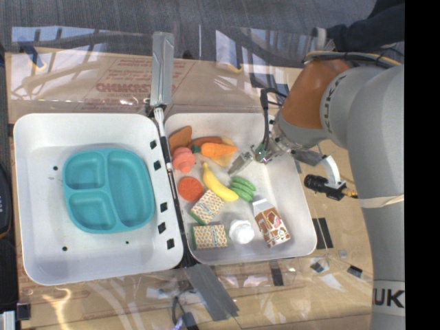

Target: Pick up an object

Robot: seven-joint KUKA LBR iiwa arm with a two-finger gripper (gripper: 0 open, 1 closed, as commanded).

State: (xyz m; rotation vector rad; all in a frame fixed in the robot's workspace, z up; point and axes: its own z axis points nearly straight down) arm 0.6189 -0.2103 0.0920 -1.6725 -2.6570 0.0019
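Note:
The right bin [292,188] holds several toy foods: a yellow banana [216,184], an orange carrot [218,150], a green pea pod [243,186], a red tomato [190,188], a pink fruit [183,159], a brown sausage [181,138], two patterned cracker boxes [207,207] [210,236], a small milk carton [271,225] and a white round lid [241,232]. My gripper [249,158] hangs low over the bin's upper middle, just right of the carrot and above the pea pod. Its fingers appear slightly apart with nothing between them.
The left bin [34,205] holds a teal divided tray [108,189]. A grey divider bar [162,74] runs up from between the bins. The grey arm with its orange band [309,98] reaches in from the right, over the right bin's far corner.

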